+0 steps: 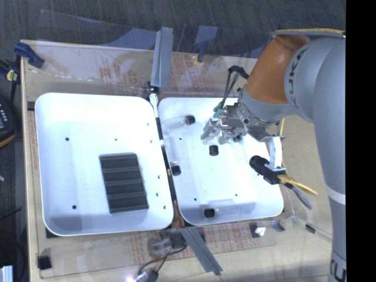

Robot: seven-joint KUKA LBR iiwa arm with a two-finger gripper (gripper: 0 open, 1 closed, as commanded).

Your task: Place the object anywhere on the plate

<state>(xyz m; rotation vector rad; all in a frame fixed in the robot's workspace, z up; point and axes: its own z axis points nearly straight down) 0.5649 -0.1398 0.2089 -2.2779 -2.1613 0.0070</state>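
The arm (305,81) enters from the right of the frame and holds the pincer (220,129) over the upper middle of the right bin (235,198). Whether the pincer is spread or pressed together cannot be told at this resolution; nothing is visibly pinched.

The plate appears to be the dark ridged rectangle (123,183) lying in the lower middle of the left bin (59,116). Nothing rests on it.

Several small dark objects lie in the right bin: one (214,150) just below the pincer, one (189,120) to its left near the upper edge, one (175,170) against the left wall, and one (208,212) at the lower edge. Which is the task's object cannot be told; the piece just below the pincer is the likeliest candidate.

Status, as a judgement: the task is at an early stage. Grasp, transfer across the divider (161,134) between the bins, and release on the plate all remain.
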